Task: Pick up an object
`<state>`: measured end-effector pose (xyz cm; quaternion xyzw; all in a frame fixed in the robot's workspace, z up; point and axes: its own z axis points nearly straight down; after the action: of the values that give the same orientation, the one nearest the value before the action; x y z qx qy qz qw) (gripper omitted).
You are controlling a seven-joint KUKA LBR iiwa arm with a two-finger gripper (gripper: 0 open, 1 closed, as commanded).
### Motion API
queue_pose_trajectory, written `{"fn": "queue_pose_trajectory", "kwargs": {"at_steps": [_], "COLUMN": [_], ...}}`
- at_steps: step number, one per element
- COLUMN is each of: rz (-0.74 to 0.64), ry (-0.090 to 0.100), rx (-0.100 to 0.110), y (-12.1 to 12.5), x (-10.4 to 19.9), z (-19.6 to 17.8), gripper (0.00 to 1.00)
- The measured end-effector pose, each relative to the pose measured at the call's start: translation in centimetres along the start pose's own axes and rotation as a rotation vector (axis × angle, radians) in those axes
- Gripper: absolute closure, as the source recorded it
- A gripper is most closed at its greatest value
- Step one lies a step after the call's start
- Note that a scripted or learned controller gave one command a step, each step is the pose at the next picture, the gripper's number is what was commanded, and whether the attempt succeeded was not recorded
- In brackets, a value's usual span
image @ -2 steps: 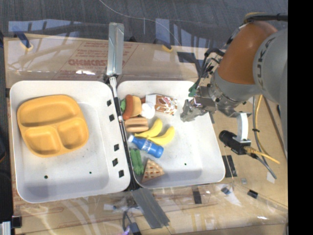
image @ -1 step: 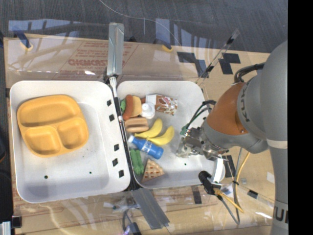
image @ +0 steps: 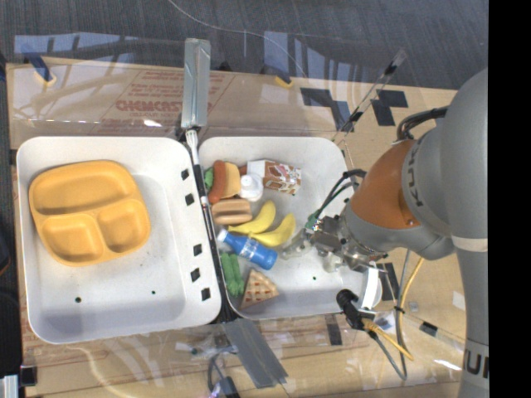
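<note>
1. Objects for picking lie clustered in the right bin (image: 328, 152), mostly against its left wall: two bananas (image: 270, 225), a blue bottle (image: 247, 249) with a white cap, a hot dog (image: 231, 212), and a waffle-patterned wedge (image: 259, 288) toward the bin's near edge.
2. A green piece (image: 231, 274) lies just beside the wedge, along the divider between the bins. Toward the bin's far side sit a burger-like item (image: 224, 181), a small white piece (image: 250, 187) and a small printed carton (image: 280, 177).
3. The bananas touch the bottle, which lies tilted on its side just below them; the hot dog rests just above the bottle's cap end.
4. The gripper (image: 309, 237) is low inside the right bin, just right of the bananas and bottle. Its fingers are too small and cluttered by cables to read, so I cannot tell how they stand, nor whether they touch anything.
5. The arm (image: 415, 197), with its orange band, enters over the bin's right rim.
6. The left bin (image: 108, 305) holds a yellow compartment tray (image: 87, 210), set toward its far-left part, well apart from the gripper.
</note>
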<state>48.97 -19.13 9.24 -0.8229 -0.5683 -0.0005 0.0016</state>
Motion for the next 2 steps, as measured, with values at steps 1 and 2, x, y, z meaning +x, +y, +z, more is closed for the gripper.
{"fn": "queue_pose_trajectory", "kwargs": {"at_steps": [1, 2], "rz": [0.067, 0.163], "ry": [0.001, -0.003], "rx": [-0.004, 0.006], "y": [0.6, -0.7], "x": [4.5, 6.6], "z": [-7.7, -0.7], "gripper": [0.0, 0.0]}}
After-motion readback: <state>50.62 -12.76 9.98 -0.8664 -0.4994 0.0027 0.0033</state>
